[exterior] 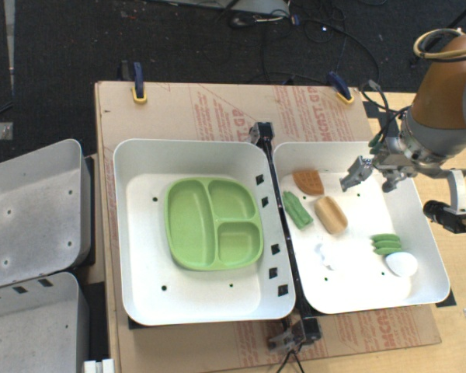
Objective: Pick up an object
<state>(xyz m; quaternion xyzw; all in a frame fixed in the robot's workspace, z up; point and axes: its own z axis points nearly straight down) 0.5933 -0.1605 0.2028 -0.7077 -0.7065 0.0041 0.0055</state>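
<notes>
Tool [373, 176] hung over the far side of the right bin [427, 231], fingers spread apart with nothing between them. In that bin lay a brown wedge [309, 182] and a tan roll [331, 214] near the middle, a green pod [298, 209] beside the divider, and a green piece [386, 244] touching a white egg-shaped item [401, 264] toward the near right. The left bin [140, 208] held a green sectioned plate [214, 224]. Both bins sat on the bench [194, 111].

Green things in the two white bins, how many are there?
3. A green divided plate lies in the left bin. In the right bin, a green pod sits near the divider and green slices lie by a white egg.
</notes>
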